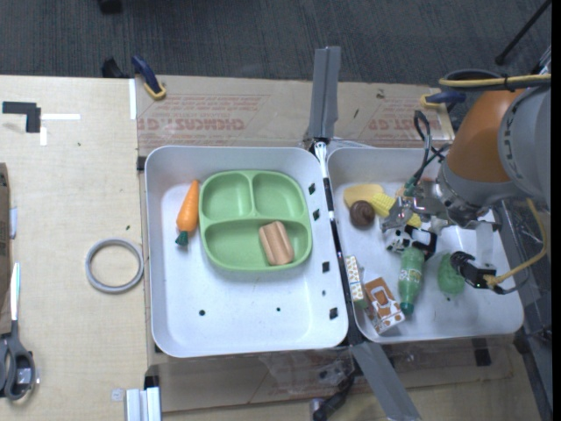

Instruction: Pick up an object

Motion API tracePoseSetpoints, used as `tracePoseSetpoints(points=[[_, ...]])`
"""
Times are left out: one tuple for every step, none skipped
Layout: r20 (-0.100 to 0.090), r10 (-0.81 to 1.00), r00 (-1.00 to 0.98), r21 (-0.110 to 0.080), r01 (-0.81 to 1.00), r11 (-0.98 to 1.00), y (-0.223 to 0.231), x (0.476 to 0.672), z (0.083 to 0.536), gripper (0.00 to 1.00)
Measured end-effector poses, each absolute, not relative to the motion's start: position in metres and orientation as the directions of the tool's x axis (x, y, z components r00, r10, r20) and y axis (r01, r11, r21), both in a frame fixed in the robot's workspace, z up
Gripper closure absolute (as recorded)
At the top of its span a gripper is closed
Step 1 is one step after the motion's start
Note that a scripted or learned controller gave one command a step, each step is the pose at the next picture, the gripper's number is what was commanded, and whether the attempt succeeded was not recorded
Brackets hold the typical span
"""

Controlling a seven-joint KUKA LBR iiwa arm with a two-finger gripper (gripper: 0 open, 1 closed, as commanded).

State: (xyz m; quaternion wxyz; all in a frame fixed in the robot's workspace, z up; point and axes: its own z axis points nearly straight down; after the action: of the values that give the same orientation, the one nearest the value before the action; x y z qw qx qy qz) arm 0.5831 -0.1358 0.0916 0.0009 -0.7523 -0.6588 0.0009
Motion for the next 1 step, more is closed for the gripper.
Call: tracePoseSetpoints(points=[[0.0, 0.991, 0.135, 0.0, 0.991, -0.135, -0.1372, 0.5837, 0.1015, 1.0]])
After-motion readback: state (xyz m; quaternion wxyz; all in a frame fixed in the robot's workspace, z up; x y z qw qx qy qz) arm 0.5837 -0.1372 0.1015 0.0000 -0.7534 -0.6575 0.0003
